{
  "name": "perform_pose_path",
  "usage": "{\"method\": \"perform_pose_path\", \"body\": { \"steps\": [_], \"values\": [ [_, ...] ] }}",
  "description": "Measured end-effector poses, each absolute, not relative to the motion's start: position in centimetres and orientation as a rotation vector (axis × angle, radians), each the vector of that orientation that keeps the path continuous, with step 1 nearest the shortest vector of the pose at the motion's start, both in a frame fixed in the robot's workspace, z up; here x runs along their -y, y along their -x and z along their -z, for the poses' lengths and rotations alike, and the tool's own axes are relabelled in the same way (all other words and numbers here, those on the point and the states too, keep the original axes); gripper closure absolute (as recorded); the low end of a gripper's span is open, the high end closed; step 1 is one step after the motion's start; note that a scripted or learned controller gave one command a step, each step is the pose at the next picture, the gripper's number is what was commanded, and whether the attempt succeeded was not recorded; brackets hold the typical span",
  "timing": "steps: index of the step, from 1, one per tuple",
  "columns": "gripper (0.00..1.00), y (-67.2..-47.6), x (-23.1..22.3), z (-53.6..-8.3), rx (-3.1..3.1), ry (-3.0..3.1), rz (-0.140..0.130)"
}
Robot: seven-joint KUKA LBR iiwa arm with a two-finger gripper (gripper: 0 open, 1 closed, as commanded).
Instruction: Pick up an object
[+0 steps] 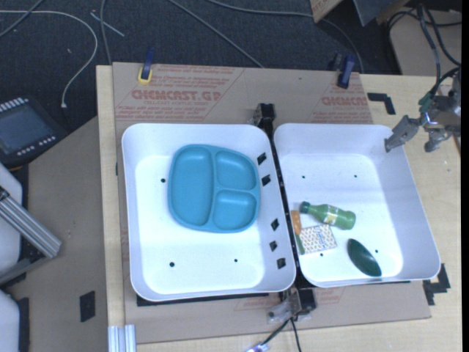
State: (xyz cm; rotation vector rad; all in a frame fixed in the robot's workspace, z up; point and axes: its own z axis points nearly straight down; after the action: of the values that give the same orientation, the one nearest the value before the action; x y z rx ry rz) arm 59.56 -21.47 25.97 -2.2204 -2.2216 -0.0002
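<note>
1 green bottle (328, 214) lies flat, cap pointing left, long axis left-right; claw (416, 134) spread wide, holding nothing.

The grey arm (456, 94) was cut off by the right edge; the patterned packet's (317, 238) print was too small to read.

We see two white bins: the left bin (146, 270) and the right bin (410, 196), side by side on a bench (220, 86) with blue clamps (148, 64) at its back edge. Cables (88, 20) trail across dark floor behind.
</note>
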Motion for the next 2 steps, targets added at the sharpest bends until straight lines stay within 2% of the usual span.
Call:
{"method": "perform_pose_path", "body": {
  "steps": [2],
  "values": [
    [0.0, -58.4, 19.6, -14.8, 2.217, 2.216, -0.004]
  ]
}}
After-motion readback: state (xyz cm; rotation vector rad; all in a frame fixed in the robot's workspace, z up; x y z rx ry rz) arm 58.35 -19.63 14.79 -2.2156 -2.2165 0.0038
